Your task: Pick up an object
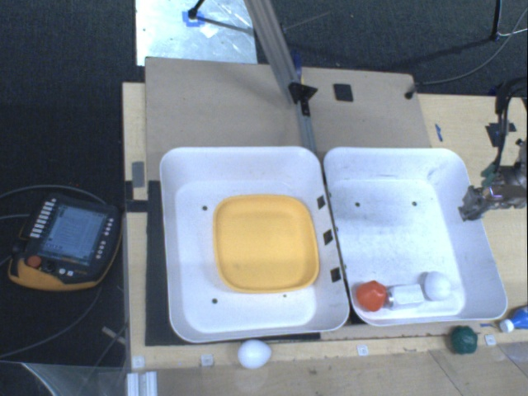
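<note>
Right bin [388, 180]: three small things along its near edge. Red ball [371, 295] at the near left corner, white block [406, 295] just beside it, touching or nearly so, and white ball [436, 285] against the block's other end. The three make a short row. Rest of this bin's floor is bare, scuffed grey.

Gripper [476, 205] sits at the right bin's right rim, about halfway along that side, well apart from the row. It is small and dark against the rim; whether it is wide or narrow cannot be told. Nothing visible in its grasp.

Left bin [186, 180]: yellow plate [266, 242] lying flat in the middle, square with rounded corners.

Outside the bins, on the bench: white egg [254, 354] just beyond the left bin's near edge; green ball [464, 340] beyond the right bin's near right corner. Pendant [62, 238] lies on the floor at far left.
</note>
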Available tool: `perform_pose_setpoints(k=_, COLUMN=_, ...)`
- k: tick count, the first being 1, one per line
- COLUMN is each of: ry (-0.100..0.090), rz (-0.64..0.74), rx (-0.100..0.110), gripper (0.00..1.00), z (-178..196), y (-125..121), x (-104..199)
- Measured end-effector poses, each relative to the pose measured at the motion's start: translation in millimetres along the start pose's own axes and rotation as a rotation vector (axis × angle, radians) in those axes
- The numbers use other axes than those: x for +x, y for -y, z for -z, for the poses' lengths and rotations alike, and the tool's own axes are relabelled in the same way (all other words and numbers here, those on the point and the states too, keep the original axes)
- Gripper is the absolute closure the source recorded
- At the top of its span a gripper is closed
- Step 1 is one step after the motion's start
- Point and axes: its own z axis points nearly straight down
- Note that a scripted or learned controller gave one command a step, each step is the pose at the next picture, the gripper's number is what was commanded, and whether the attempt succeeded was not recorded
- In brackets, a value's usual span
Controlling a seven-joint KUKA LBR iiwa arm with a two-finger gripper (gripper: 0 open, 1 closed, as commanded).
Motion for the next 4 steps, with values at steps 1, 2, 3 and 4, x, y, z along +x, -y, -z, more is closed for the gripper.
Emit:
perform_pose_setpoints(k=1, ry=-0.001, rz=0.000, rx=0.004, gripper=1.00, z=18.5, y=-0.6, x=-0.2)
perform_pose_setpoints(k=2, ry=-0.002, rz=0.004, rx=0.006, gripper=1.00, z=5.2, y=-8.0, x=51.2)
perform_pose_setpoints(k=3, ry=-0.002, rz=0.003, rx=0.006, gripper=1.00, z=-8.8, y=-22.3, x=93.6)
perform_pose_setpoints(k=4, ry=-0.003, rz=0.004, rx=0.006, gripper=1.00, z=-14.1, y=-29.5, x=148.2)
